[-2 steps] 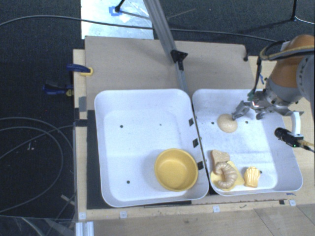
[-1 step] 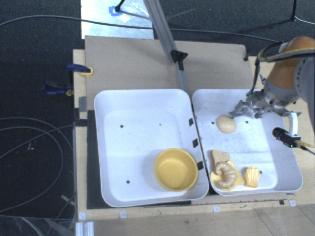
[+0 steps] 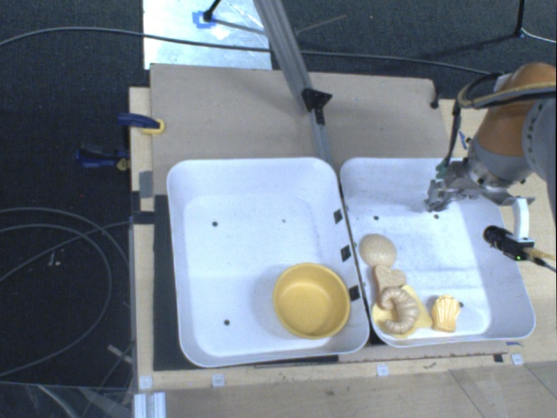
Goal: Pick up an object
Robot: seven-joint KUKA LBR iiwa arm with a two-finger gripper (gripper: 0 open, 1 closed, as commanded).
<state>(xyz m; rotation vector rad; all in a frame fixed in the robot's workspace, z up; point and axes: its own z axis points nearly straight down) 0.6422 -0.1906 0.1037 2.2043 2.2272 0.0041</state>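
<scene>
Hand [image 3: 438, 197] hangs low over right bin's [image 3: 513, 320] upper area.

The left bin [image 3: 209, 198] has lots of free floor. Only the yellow bowl [image 3: 312, 300] sits in it, near 5 o'clock. In the right bin [image 3: 487, 259], the top half is open floor, but the gripper [image 3: 439, 194] hangs there near 11 o'clock. The food pile [image 3: 392, 294] and the shell [image 3: 446, 313] crowd the 6 o'clock end. A pole [image 3: 287, 50] slants over the bench at 12 o'clock.
</scene>
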